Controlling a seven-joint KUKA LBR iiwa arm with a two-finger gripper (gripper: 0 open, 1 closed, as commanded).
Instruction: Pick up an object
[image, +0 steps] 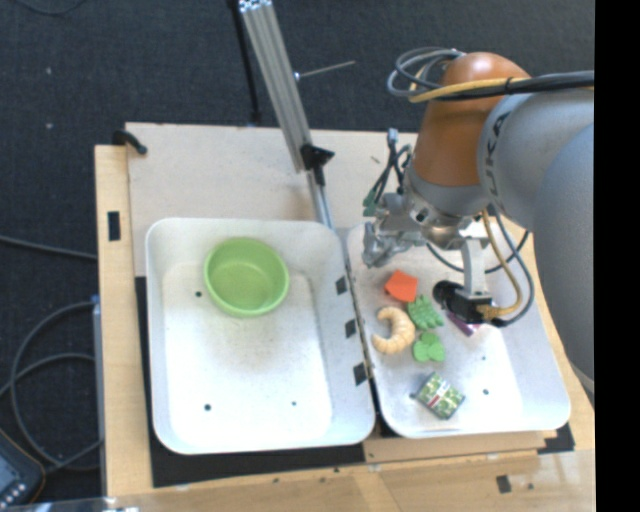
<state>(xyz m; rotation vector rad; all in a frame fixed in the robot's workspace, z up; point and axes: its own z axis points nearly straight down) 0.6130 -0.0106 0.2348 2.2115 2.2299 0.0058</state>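
Gripper (382, 243) state could not be told. One green bowl (246, 277) was seen at the left bin's (180, 400) eleven o'clock. In the right bin (520, 390), one orange block (401, 287), one croissant (394, 330), two green pieces (427, 330) and one wrapped packet (438, 395) were counted, from twelve toward six o'clock.

Desk (115, 330): tan board under both bins
Pole (283, 95): grey metal, slanting at the back
Cables (40, 350): black, on dark floor, left

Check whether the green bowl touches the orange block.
Apart. The camera view shows the green bowl in the left bin and the orange block in the right bin.
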